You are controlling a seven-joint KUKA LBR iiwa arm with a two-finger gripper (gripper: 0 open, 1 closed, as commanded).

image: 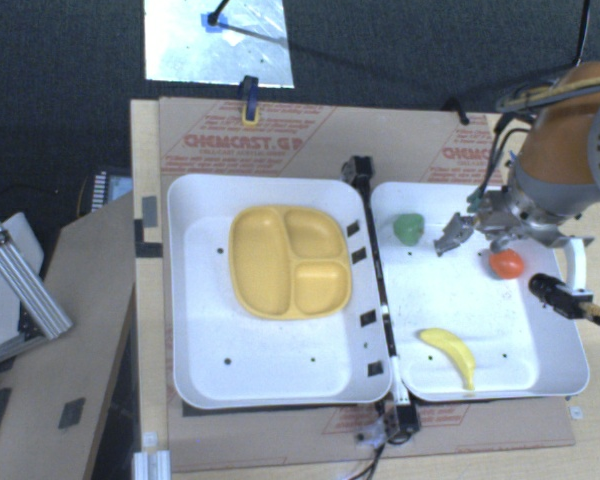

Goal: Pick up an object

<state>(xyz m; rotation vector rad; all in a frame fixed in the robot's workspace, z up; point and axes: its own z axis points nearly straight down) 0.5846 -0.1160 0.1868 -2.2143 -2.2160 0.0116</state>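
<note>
Banana [450, 354]: laid near the front edge of the right bin [555, 383], well apart from the gripper [452, 236].
Fingers: seen spread apart, nothing grasped between them.
Green object [408, 228]: just left of the gripper.
Red object [506, 263]: beside the wrist.
Risk: the green object may be nudged aside on closing, judged from its round shape.
Left bin [195, 368]: occupied by a yellow divided plate [288, 261].

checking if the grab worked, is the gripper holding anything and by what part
Nothing is held. The gripper hangs over the right bin between the green object and the red object, with nothing between its fingers.
</note>
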